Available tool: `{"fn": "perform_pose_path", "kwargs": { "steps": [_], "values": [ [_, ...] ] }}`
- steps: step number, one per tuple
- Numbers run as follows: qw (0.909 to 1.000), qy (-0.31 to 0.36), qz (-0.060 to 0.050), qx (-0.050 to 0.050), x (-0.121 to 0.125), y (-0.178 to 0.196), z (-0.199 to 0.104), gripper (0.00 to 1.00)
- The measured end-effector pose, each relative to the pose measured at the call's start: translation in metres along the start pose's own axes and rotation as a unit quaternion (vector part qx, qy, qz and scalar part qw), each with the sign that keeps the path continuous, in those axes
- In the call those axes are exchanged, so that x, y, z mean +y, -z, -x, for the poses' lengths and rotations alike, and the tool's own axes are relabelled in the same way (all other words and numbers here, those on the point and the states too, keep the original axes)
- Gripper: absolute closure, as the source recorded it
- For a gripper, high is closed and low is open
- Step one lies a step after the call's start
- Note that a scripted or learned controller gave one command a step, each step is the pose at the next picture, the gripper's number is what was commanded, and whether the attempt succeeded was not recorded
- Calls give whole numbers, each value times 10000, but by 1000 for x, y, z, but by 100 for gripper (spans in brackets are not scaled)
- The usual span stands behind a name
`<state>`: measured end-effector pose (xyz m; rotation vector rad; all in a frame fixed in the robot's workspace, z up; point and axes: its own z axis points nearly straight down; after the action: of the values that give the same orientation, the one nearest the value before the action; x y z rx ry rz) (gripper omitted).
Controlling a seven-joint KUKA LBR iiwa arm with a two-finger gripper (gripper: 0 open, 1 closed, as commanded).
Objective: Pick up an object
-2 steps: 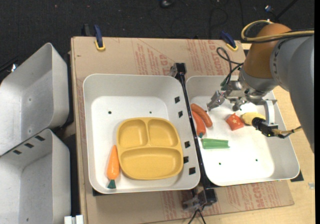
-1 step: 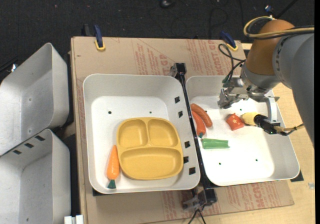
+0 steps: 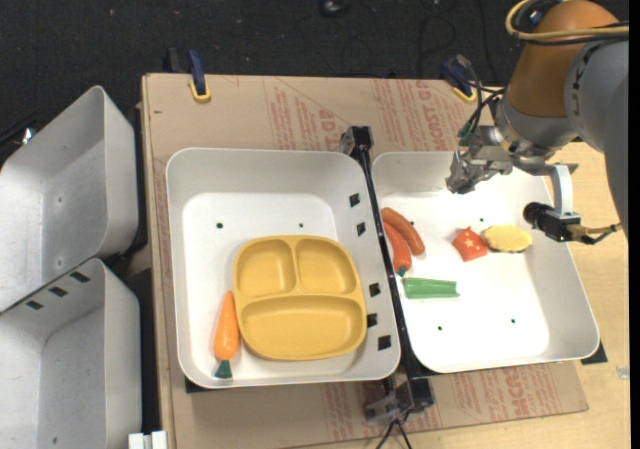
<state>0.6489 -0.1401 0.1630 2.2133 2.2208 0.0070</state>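
Below and just right of the gripper [image 3: 466, 180], whose jaw state I cannot tell, a red plastic wedge [image 3: 470, 243] touches a yellow oval piece [image 3: 508, 238]; a descent could nudge both and miss.

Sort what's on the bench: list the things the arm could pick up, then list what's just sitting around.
Pickable objects:
carrot
sausages
green bean pod
red piece
yellow piece
gripper, above the right bin's far edge

Just there:
yellow divided tray
left bin
right bin
clamps
spare white bins
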Motion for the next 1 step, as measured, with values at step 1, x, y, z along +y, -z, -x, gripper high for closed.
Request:
{"fn": "perform_pose_path", "kwargs": {
  "steps": [1],
  "values": [
    [10000, -3, 1, -3, 2, 54, 0, 100]
  ]
}}
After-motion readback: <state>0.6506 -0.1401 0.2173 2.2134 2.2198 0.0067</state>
